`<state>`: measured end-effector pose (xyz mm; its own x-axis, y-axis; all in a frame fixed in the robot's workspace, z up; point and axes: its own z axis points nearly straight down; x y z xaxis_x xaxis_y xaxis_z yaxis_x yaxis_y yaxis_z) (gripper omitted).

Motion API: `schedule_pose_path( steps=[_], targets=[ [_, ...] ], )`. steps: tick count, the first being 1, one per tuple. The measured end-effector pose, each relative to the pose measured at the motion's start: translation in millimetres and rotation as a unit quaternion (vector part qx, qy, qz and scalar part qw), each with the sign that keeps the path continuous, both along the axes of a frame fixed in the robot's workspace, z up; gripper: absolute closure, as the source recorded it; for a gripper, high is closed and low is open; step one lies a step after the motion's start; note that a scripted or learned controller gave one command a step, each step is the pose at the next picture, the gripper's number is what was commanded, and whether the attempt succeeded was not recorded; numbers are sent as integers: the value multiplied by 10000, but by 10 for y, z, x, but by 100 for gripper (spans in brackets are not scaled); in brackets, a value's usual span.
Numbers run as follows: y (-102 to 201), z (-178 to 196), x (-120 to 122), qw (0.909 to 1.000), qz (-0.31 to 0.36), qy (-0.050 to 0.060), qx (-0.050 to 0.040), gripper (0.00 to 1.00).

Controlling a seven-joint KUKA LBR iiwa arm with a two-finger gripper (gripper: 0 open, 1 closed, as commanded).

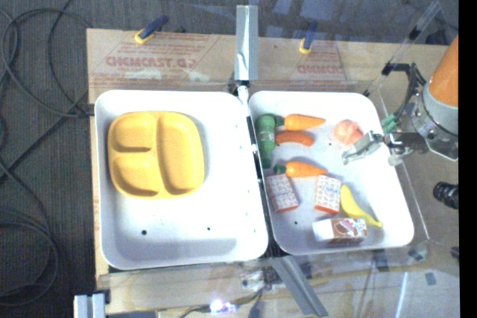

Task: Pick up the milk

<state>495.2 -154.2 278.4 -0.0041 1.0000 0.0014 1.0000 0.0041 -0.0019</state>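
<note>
milk [340,229] is a small toy carton lying on its side at the front edge of the right bin [395,223], white end toward the left, red-brown printed body toward the right; likely light, stiff hollow plastic with smooth faces, so it could slip or skid if pinched off-centre; best hold looks like across the short width of the body, mid-length, coming straight down; a yellow banana [356,206] sits just behind it, touching or nearly so, which crowds the far side; two small printed boxes [304,194] are near, to the left and behind; jaws [365,145] hang over the upper right part of the same bin beside a pink piece [347,132], appear slightly parted with nothing between them, though blur makes this hard to confirm; milk is well apart from jaws, nearer the front and a bit left
</note>
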Motion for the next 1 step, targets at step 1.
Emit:
schedule_pose_path(
  steps=[1],
  targets=[
    [595,-1650,-107,9997,250,-14,7,0]
  ],
)
